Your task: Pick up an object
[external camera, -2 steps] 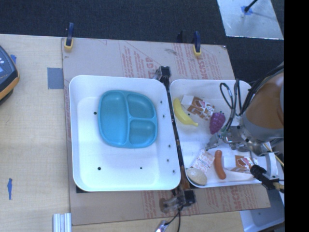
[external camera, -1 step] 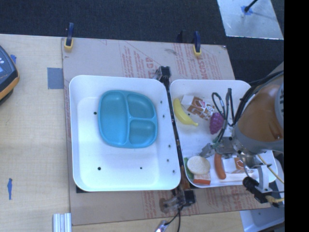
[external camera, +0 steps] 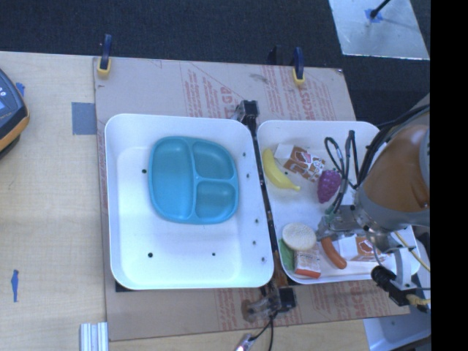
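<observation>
The right bin (external camera: 314,128) holds several toy foods. A yellow banana (external camera: 280,171) lies at its left, beside a brown-and-white snack packet (external camera: 303,162) and a purple bunch of grapes (external camera: 328,186). Toward the front sit a round white-topped piece (external camera: 299,235), an orange sausage (external camera: 334,254), a red-and-white carton (external camera: 308,264) and a green piece (external camera: 285,255). My gripper (external camera: 345,228) hangs low over the bin's right half, just above the sausage and right of the white-topped piece. The arm's orange band (external camera: 398,170) hides the bin's right side.
The left bin (external camera: 131,262) holds a blue divided plate (external camera: 194,179). Black cables (external camera: 340,156) loop near the grapes. An orange-edged device (external camera: 11,112) sits at the far left of the bench. Clamps (external camera: 297,63) hold the cardboard underlay.
</observation>
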